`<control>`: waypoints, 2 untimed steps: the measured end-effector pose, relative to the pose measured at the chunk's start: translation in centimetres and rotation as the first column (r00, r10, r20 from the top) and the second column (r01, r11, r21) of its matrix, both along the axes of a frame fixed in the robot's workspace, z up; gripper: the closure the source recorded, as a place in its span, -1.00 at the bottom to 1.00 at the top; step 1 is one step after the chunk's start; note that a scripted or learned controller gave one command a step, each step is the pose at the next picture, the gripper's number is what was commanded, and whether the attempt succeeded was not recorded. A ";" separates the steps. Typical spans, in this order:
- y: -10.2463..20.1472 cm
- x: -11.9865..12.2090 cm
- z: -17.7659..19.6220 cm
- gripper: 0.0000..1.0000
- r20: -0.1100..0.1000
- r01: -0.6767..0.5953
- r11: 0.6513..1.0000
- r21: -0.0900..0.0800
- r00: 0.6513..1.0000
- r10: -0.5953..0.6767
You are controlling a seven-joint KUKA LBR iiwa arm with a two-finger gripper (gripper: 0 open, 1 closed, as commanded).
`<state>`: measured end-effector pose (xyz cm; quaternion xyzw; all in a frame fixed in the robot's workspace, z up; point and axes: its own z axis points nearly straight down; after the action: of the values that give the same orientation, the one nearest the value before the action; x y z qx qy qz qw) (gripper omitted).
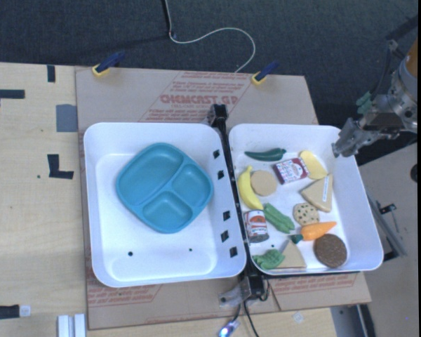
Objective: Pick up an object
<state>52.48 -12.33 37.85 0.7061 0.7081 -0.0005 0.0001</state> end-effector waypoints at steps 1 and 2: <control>5.2 -1.7 -8.4 1.00 -0.011 -0.002 1.000 0.004 1.000 0.002; 10.5 -4.4 -15.2 1.00 -0.012 -0.002 1.000 0.003 1.000 0.002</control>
<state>48.10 -1.85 22.66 0.7055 0.7087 -0.0033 -0.0052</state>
